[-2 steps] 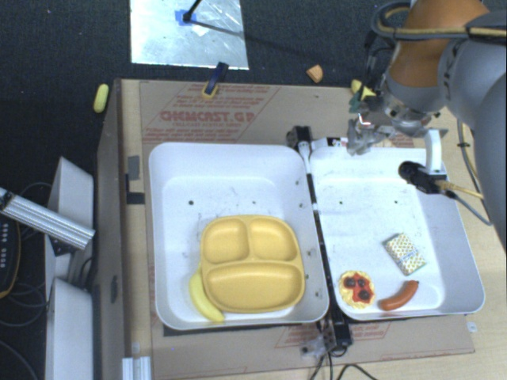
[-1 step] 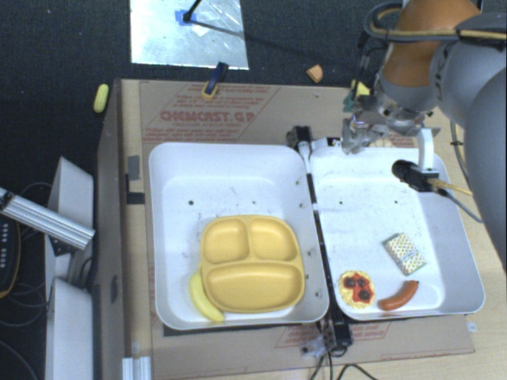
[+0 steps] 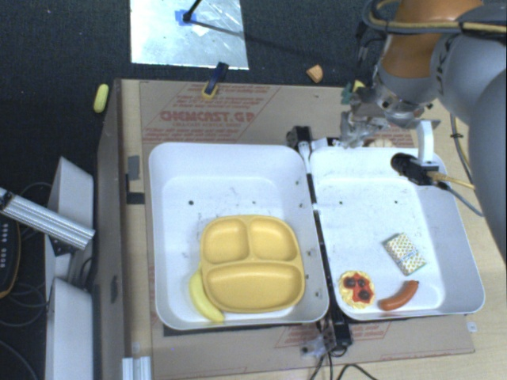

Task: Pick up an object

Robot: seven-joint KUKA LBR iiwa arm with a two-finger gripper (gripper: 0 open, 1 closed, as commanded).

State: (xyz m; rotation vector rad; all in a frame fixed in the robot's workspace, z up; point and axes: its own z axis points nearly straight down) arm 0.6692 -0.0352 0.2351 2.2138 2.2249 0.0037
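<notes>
Two white bins sit side by side on the bench. Gripper (image 3: 358, 129) hovers at the right bin (image 3: 455, 236) far rim, grip state indeterminate. Sausage (image 3: 398, 294) lies near corner; approach pending, descent required next.

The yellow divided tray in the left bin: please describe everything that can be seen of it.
The yellow divided tray looks like smooth moulded plastic with rounded corners. It has three compartments: two small ones at the far side and one wide one at the near side. It lies flat and right way up on the floor of the left bin, in its near half, close to the wall shared with the right bin. A yellow banana lies against its near-left corner, partly tucked under the rim.
</notes>
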